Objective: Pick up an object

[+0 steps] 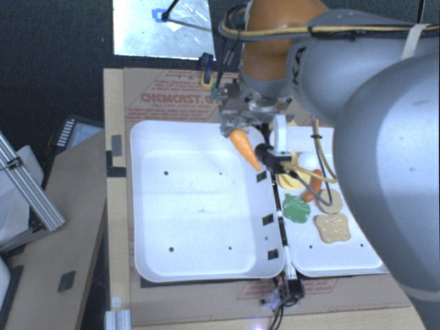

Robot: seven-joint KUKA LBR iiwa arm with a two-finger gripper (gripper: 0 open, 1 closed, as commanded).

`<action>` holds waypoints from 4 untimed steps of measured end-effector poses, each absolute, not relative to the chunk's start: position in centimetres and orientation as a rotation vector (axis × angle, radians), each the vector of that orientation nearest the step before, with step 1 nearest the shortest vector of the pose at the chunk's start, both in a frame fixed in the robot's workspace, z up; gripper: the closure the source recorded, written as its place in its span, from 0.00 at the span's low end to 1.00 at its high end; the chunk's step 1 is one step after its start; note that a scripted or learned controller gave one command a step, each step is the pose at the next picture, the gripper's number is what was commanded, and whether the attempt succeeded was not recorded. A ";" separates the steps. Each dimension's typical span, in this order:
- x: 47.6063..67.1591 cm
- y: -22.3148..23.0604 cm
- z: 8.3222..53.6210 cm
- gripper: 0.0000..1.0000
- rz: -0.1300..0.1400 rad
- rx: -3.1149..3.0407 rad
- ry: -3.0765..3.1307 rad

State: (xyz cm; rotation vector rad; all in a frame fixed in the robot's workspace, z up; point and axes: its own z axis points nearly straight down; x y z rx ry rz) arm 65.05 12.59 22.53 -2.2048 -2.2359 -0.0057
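Upper centre of the frame: arm (357,108) reaches in from the right, orange band above the wrist, claw (242,130) hanging over the dividing edge between the two white bins. An orange carrot-shaped object (245,148) sits directly beneath the claw, tilted, its thick end up at the fingers and its tip pointing toward lower right. It appears pinched by the claw at the thick end, though the finger pads themselves are partly lost against the wrist hardware, so the grip is judged, not certain.

Left bin (199,267), centre-left of frame: bare white floor with a few dark dots. Right bin (344,263), centre-right, partly under the arm: a green piece (297,209), a tan toast-like piece (333,228), and a cluster of yellow and orange-red items (308,179) just above them, too crowded to name singly. Both bins rest on a brown cardboard sheet (165,95) on the desk.

Step in hand, as judged: lift phase of the pick, carrot apparently clear of the bin floor and hovering at the divider.

Next move calls for: a steady rise without loosening the pinch. The carrot is tapered and held near one end, so it may pivot or slip; a slow, vertical lift seems wise.
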 end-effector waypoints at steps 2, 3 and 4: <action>54.7 23.9 21.9 1.00 -0.006 -2.207 -2.232; 50.8 23.5 43.3 1.00 -0.031 -2.218 -2.232; 48.6 23.5 46.2 1.00 -0.008 -2.215 -2.229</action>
